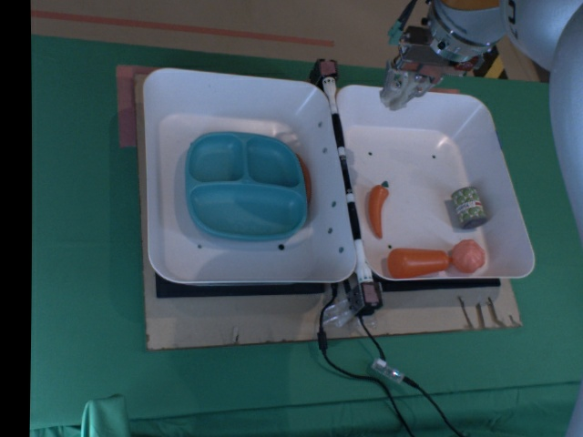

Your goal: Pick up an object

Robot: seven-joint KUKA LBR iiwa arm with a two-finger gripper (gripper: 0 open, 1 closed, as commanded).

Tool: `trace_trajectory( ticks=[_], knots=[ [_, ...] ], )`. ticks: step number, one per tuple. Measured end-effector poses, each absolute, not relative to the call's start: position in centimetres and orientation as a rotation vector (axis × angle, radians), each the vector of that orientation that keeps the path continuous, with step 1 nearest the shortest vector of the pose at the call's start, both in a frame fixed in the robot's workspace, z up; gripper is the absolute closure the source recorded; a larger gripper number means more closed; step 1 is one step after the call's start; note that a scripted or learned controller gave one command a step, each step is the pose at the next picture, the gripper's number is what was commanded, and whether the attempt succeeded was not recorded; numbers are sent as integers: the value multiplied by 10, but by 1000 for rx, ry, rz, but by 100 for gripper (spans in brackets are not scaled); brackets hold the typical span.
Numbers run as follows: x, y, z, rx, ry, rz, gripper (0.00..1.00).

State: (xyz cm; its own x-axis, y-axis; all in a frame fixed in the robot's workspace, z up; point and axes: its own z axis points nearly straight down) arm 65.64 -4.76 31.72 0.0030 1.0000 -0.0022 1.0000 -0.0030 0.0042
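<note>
My gripper hangs over the far edge of the right bin, with nothing visible between its fingers. A small orange carrot lies near the bin's left side. Along the bin's near wall lies a larger orange carrot, with a pink round object touching its right end. A small grey-green can rests toward the right wall. All of these sit well below the gripper in the view, none touching it.
The left bin holds a teal divided plate with something orange peeking out from under its right edge. A black-and-white divider bar runs between the bins. Cables trail over the green bench in front.
</note>
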Motion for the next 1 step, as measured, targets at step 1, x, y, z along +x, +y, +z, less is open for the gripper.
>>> trace_trajectory(
  ticks=[1],
  knots=[
    [672,-93,330,2221,2214,2,100]
  ],
)
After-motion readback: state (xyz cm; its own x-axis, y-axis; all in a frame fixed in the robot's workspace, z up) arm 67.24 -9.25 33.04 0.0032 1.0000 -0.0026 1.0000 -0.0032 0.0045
